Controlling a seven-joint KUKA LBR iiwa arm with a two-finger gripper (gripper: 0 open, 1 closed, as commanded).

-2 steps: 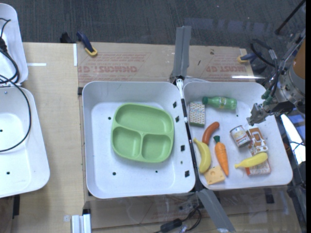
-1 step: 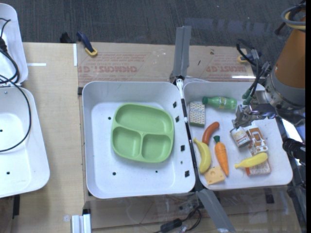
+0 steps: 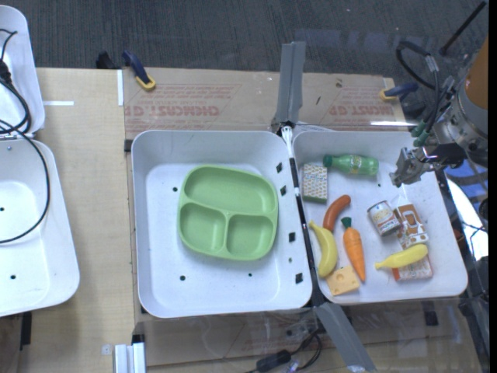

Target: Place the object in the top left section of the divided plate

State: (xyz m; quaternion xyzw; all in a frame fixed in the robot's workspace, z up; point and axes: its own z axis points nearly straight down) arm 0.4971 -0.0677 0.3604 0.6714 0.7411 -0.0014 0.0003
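**Camera view: hand over the crowded right bin**

The hand [image 3: 405, 167] hangs over the right bin's [image 3: 458, 282] far right corner, nothing between its fingers; whether they are spread or closed cannot be told. Beneath and beside it lie a green bottle [image 3: 351, 164], a small can [image 3: 381, 217], a carton [image 3: 411, 225], a corn cob [image 3: 401, 257], a carrot [image 3: 354, 252], a sausage [image 3: 336, 211], a banana [image 3: 325, 248], a cheese wedge [image 3: 343, 280] and a sponge [image 3: 314, 182]. The green divided plate [image 3: 228, 210] sits in the left bin [image 3: 151, 286], its sections bare.
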